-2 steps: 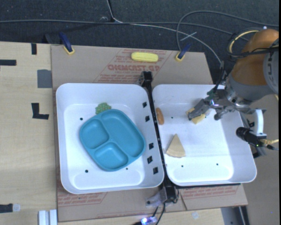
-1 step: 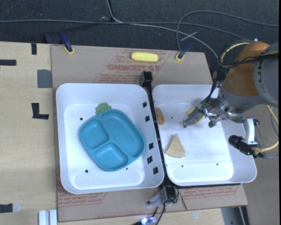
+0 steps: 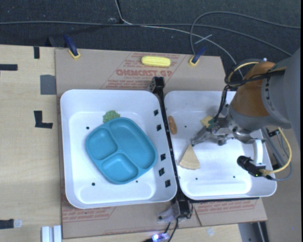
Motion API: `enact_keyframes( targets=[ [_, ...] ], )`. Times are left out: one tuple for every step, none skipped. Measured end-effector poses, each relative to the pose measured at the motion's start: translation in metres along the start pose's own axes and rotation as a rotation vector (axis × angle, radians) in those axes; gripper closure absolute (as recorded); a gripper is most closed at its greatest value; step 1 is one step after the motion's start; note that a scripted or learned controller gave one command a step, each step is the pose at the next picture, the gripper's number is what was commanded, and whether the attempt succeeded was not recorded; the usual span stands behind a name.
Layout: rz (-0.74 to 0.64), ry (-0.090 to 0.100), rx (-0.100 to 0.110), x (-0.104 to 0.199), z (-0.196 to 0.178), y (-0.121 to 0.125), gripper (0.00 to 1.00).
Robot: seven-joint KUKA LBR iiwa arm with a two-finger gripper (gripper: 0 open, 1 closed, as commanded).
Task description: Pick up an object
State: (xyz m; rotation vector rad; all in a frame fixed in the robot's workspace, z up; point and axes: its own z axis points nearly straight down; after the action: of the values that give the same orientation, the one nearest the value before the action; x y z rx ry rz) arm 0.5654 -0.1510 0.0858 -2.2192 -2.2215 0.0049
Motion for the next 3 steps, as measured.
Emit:
enact_keyframes(
  targets=[
    [0.000,0.000,-0.004,0.000,0.000,0.001,0.00],
    [0.000,-0.002,-0.007,0.000,-0.011,0.001,1.00],
    [0.001,0.000,-0.006,-0.009,-0.061,0.006,1.00]
  ],
)
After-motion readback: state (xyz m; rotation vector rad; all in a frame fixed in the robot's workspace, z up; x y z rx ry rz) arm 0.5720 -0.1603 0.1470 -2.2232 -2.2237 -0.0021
